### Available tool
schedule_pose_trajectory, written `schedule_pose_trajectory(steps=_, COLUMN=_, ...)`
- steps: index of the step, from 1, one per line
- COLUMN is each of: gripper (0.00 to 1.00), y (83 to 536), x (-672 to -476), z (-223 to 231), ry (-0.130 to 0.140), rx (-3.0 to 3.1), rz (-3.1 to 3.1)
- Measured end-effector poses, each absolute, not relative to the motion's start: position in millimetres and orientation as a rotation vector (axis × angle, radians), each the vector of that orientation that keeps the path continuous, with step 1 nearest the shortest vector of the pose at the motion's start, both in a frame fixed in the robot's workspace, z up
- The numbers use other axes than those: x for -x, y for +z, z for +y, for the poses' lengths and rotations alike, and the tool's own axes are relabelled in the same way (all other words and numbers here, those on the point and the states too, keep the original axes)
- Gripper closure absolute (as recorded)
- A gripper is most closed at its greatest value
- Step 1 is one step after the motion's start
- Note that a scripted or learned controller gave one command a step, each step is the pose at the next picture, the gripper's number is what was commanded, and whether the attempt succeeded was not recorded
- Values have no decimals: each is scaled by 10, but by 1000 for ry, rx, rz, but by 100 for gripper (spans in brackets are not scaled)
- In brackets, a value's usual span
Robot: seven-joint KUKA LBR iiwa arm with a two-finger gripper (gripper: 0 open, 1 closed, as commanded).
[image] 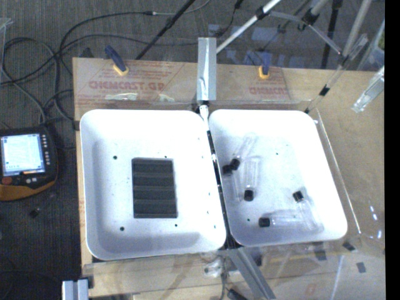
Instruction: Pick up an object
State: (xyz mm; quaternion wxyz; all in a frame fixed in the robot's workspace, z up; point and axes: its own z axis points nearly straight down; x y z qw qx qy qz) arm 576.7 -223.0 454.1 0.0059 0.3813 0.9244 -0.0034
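Observation:
The right white bin (319, 167) holds several clear plastic vials with black caps. One vial (240, 152) lies near the bin's left wall with its cap at the lower end. Another (251, 177) lies just right of it, cap toward the front. A third (284, 219) lies near the front, and a fourth (304, 204) sits beside it with its cap pointing back. The left white bin (94, 167) holds a flat black ribbed block (154, 187) in its middle.
A grey metal post (206, 77) stands behind the seam between the bins. Blue and orange clamps (115, 58) grip the bench's back edge. A teach pendant (25, 161) lies on the floor at the left. Cables run across the floor behind the bench.

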Motion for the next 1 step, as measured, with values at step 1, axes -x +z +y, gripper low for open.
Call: schedule_pose_trajectory(steps=1, gripper=100, y=4641, x=-5777, z=-2232, ry=-13, rx=-1193, rz=2889)
